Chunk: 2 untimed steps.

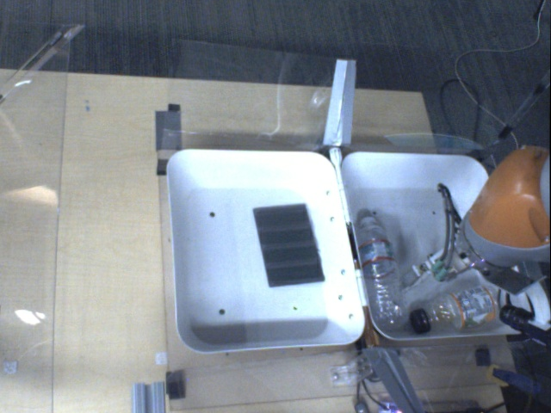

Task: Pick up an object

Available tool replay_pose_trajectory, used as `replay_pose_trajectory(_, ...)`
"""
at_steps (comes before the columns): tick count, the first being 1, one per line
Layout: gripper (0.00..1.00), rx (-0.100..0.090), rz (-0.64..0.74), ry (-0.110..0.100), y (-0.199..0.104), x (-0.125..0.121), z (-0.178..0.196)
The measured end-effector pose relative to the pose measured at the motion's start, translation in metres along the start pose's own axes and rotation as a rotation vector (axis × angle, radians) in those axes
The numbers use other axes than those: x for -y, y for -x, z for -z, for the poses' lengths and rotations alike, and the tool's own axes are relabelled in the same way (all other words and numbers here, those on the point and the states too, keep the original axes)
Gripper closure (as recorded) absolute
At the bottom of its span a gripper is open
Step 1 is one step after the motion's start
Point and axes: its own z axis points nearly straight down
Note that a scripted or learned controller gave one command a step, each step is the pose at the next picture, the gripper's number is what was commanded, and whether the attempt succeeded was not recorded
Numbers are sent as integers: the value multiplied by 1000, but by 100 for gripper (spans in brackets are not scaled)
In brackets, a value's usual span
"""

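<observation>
A clear plastic bottle (377, 269) lies lengthwise along the left wall of the right bin (405, 175). A second clear bottle with a black cap (454, 308) lies across that bin's front edge. The arm's orange band (514, 198) hangs over the bin's right side. My gripper (441, 269) reaches down into the bin below it, just above the capped bottle and to the right of the first one. I see nothing held in it. A dark ribbed rectangular block (288, 244) lies flat in the middle of the left bin (198, 231).
A grey post (339, 103) stands at the back between the two bins. Black cables (446, 205) trail beside the arm. The wooden bench (86, 231) stretches to the left under a clear sheet. Fixtures and wires sit at the front right (387, 381).
</observation>
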Motion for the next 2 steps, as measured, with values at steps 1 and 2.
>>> replay_pose_trajectory(1,0,28,98,-2,16,-67,-16)
replay_pose_trajectory(2,0,27,-120,-8,27,-105,-17)
